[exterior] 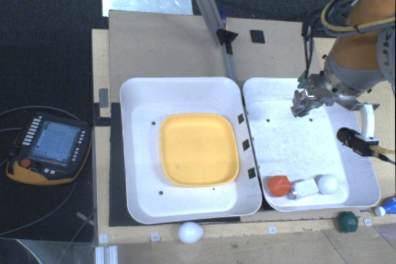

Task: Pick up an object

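Risk notes, left to right: yellow plate [199,149] lies in left bin [137,151]. Red object [278,185], white block [304,188] and white ball [327,183] crowd right bin's [291,139] near wall. Tool [301,103] hovers far end, jaw state unreadable. Judgement: tight cluster may deflect fingers; ball could roll.

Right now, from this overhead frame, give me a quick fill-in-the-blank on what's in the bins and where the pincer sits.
1. The yellow plate lies in the ____ bin of the view.
2. The red object sits in the right bin, near its ____ edge in the view.
3. The pincer hangs over the ____ bin of the view.
4. The white egg-shaped object lies ____ the bins, on the bench.

Missing words: left; lower; right; outside
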